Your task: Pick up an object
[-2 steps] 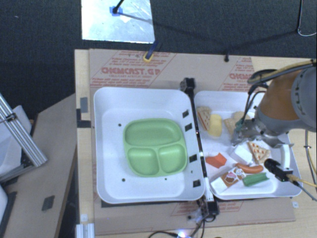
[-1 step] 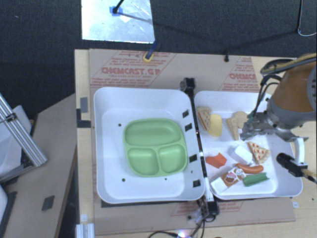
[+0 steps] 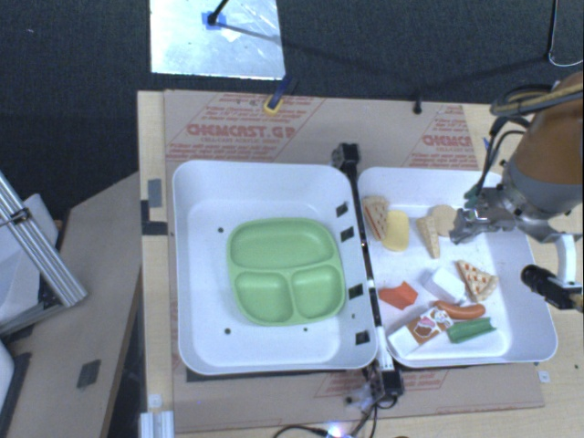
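Pale wooden bench (image 3: 151,135), covered mostly by a cardboard sheet (image 3: 246,126) printed with red lettering. On that sheet, two shallow white bins side by side: left bin (image 3: 196,245) and, touching it along a black-clipped seam, right bin (image 3: 534,331). Beyond the left bin, at the sheet's far edge, a small yellow clip (image 3: 273,106). Left of the left bin, grey tabs (image 3: 153,190) on bare bench.
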Robot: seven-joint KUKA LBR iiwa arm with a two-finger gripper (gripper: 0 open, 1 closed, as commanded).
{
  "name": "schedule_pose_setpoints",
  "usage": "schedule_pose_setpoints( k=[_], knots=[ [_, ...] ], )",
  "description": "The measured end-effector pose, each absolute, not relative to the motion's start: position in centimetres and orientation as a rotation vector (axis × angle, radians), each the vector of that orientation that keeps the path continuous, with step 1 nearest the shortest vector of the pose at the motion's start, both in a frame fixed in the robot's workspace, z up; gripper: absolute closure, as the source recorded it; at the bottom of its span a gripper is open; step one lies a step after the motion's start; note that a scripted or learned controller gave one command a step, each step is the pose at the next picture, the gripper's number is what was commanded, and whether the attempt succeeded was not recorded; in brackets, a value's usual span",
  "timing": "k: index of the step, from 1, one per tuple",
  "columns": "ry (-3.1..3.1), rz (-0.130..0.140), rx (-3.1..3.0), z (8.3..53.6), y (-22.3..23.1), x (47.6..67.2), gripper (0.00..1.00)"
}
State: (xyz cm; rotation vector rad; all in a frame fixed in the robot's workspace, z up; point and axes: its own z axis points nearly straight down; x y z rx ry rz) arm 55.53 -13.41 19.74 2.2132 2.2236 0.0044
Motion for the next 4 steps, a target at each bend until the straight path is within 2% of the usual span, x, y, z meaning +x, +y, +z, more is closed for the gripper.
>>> schedule_pose_setpoints(
  k=[1, 3, 4],
  knots=[
    [2.224, 0.004, 2.213, 22.6, -13.4, 55.7, 1.0],
    [2.23, 0.001, 2.214, 21.4, -3.6, 50.8, 1.0],
    [2.229, 0.0, 2.215, 21.5, -2.3, 49.5, 1.0]
  ],
)
